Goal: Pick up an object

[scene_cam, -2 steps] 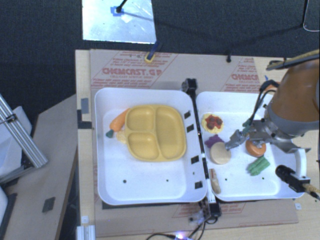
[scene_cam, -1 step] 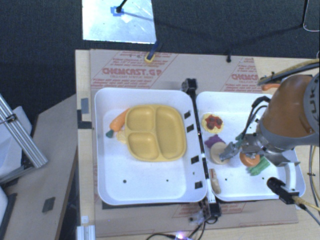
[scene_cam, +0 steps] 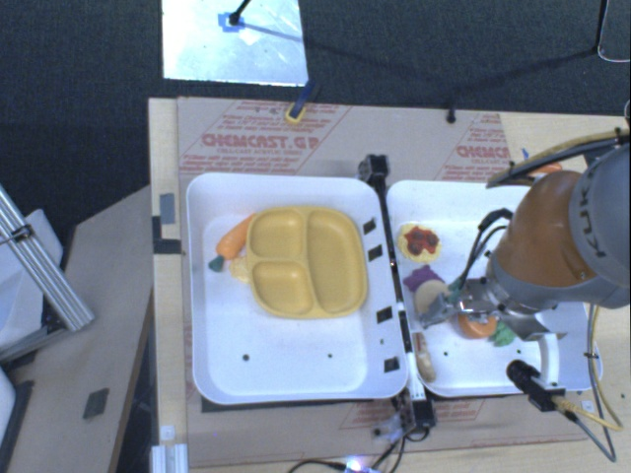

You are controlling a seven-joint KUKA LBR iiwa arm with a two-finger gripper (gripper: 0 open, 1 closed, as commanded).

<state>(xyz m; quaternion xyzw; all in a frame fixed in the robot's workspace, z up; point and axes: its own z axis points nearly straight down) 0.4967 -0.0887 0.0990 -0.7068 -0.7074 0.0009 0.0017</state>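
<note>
Dark carpet surrounds a pale wooden bench [scene_cam: 118, 264] whose top carries a brown cardboard sheet [scene_cam: 266, 136] printed with red lettering, and a shiny square metal plate [scene_cam: 235, 30] lies on the floor beyond it. Two shallow white plastic bins sit side by side on the cardboard. In the left bin [scene_cam: 212, 363] rests a yellow three-compartment plastic tray [scene_cam: 306, 261], slightly tilted, with an orange toy carrot with a green tip [scene_cam: 233, 237] touching its left edge. Over the right bin [scene_cam: 449, 200] reaches the grey arm with its orange band [scene_cam: 547, 235], covering most of that bin's right half. Its two-finger gripper [scene_cam: 463, 304] hangs low above the bin's middle; whether it is spread or pressed together cannot be told from this angle.

Just under and beside the gripper lies an orange rounded toy [scene_cam: 477, 327] with a small green piece [scene_cam: 506, 335] touching its right side. Left of the gripper sits a purple toy piece [scene_cam: 426, 277] on top of a cream-coloured chunk [scene_cam: 428, 298]. Further back lies a yellow round toy with a red topping [scene_cam: 419, 241]. Near the front left corner, against the dividing wall, lies a small tan elongated toy [scene_cam: 425, 361].
</note>
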